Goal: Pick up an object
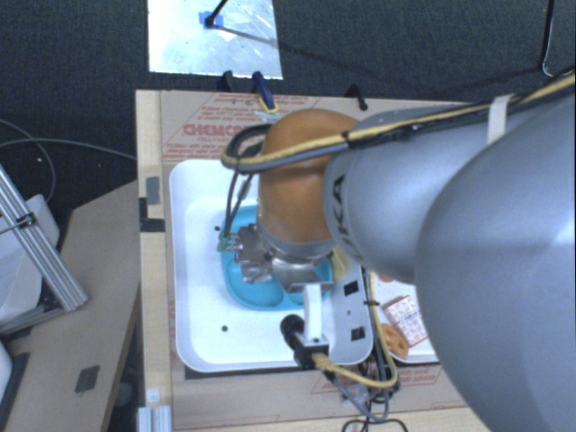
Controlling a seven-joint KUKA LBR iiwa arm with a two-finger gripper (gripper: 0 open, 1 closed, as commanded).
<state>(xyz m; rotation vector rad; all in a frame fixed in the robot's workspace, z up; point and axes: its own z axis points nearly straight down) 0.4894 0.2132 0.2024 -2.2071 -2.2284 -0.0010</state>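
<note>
A: Gripper (241, 257) status?
B: Cannot tell; it hangs low in the left bin (193, 241) (wrist blocks view), over a blue object (245, 286) lying on the bin floor.

White bin (193, 241); blue object (245, 284); grey arm (450, 232), orange band (292, 183).
</note>
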